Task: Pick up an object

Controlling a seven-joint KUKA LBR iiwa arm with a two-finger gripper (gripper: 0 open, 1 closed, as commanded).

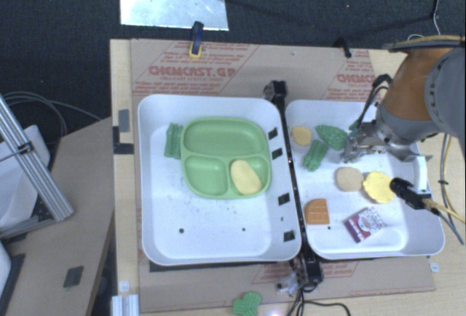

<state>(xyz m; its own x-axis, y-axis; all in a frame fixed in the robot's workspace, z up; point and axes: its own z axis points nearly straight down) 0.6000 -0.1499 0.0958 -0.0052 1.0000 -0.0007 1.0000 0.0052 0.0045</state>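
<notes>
My gripper hangs low over the right bin, at its upper middle. It sits just right of a green leafy toy and above a tan round piece. Nothing shows between its tips. Other things in this bin: a small yellow round piece, a green pickle-shaped piece, a flat yellow piece, an orange cracker and a red-and-white packet.
The left bin holds a green divided plate with a yellow lump in its right compartment. A green strip lies beside the plate. A green toy lies off the bench's front edge.
</notes>
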